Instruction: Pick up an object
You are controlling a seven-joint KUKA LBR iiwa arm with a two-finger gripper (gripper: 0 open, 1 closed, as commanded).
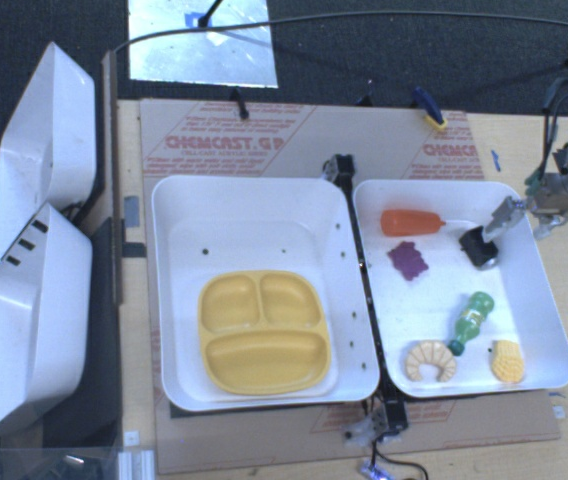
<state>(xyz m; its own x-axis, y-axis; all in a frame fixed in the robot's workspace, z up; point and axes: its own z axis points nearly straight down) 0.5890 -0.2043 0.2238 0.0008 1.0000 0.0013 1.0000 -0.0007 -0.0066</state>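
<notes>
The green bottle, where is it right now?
In the camera view the green bottle lies in the right bin, towards its near right corner, tilted, with the croissant just below-left of it and the corn cob below-right.

- A robotics lab or test bench, not a home
- Left of the gripper (484, 243), two white bins (264, 193) sit side by side on a board (234, 138) printed CHEMCAST GP
- Black cables (364, 23) run over dark carpet (44, 8) beyond it
- Spare bins (44, 238) are stacked far left of it
- Toy food and a yellow tray (262, 330) serve as test pieces
</notes>
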